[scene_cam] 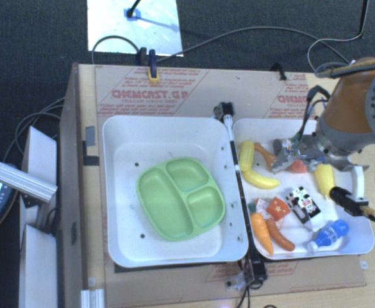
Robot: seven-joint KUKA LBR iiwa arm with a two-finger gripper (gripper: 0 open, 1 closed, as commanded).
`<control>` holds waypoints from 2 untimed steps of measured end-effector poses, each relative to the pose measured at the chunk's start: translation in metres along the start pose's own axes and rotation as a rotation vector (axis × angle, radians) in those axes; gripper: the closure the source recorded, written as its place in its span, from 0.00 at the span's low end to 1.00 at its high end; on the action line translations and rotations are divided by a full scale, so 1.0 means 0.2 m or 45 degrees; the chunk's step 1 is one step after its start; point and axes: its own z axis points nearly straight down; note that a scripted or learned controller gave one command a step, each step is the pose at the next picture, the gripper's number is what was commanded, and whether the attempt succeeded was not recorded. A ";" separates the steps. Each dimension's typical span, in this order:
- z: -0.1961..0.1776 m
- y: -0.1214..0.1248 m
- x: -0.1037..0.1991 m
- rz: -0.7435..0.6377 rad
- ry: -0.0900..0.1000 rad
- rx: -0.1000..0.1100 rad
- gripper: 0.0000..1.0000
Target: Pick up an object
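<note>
The right bin [365, 236] holds several toy foods. A yellow corn cob [245, 154] and a banana [261, 180] lie at its left, with an orange piece [263, 153] between them. My gripper [285, 156] hangs low over the bin's back middle, right beside a red piece [297, 167] that it partly hides. A yellow piece [324, 179] lies to the right of it. Nearer the front are a black-and-white cow toy [303, 205], a red-orange block [277, 207], two carrots [259, 228] and a blue bottle [330, 233].
The left bin [123, 146] holds a green divided plate [181, 197]. A raised divider [236, 172] runs between the bins. The arm [357, 108] reaches in over the right bin's back right corner, with black cables [350, 201] along the right rim.
</note>
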 end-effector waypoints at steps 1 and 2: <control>0.33 -0.24 -0.13 0.003 -0.002 -0.003 0.00; 0.27 -0.23 -0.13 0.001 -0.003 -0.012 1.00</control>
